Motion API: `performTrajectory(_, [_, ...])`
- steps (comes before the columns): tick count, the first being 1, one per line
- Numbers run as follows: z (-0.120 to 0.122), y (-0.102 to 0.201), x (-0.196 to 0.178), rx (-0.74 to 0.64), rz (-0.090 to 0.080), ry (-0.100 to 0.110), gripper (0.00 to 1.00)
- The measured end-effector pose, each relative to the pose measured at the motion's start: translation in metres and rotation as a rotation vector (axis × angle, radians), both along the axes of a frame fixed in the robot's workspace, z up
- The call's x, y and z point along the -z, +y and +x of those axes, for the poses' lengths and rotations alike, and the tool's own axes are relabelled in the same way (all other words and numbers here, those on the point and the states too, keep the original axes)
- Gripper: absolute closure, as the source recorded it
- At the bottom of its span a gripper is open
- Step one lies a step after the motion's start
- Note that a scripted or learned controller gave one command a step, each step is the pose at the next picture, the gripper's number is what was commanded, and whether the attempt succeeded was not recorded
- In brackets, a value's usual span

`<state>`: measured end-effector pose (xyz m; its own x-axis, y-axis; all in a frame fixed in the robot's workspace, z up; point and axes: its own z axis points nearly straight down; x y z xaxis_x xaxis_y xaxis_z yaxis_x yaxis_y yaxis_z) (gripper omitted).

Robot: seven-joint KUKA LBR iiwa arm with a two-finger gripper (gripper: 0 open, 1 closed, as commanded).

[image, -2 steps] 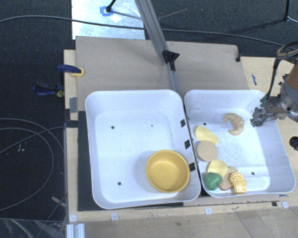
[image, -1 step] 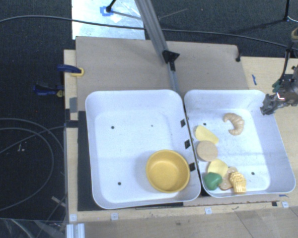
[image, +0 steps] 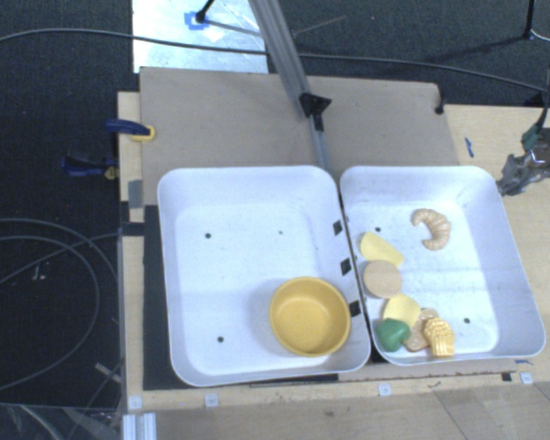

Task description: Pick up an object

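Gripper (image: 516,174) at right bin (image: 495,246) upper right rim, grip state unclear

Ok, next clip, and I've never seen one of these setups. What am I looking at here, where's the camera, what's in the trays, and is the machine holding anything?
This is a single camera fixed above a bench, looking down at a slant. Two shallow white bins sit side by side. The left bin holds a yellow bowl near its front right corner. The right bin holds small toy foods: a croissant by itself, then a cluster along the left wall and front: a yellow wedge, a tan round disc, another yellow piece, a green piece and a corn-like piece. The machine is a robot arm reaching in from the right; its gripper sits at the right bin's far right corner, outside the pile. Nothing is visible between its fingers, so it holds nothing as far as I can see.
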<state>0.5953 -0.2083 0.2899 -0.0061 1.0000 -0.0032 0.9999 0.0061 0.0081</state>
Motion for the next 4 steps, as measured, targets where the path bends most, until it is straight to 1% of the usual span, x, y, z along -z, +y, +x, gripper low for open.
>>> performTrajectory(1, [0.017, 0.056, 0.000, -0.005, 0.004, 0.004, 1.00])
performTrajectory(2, [0.030, 0.109, 0.000, -0.005, 0.004, 0.004, 1.00])
performTrajectory(3, [0.038, 0.164, 0.024, -0.005, 0.005, 0.007, 1.00])
performTrajectory(4, [0.047, 0.227, 0.031, -0.006, 0.006, 0.006, 1.00])
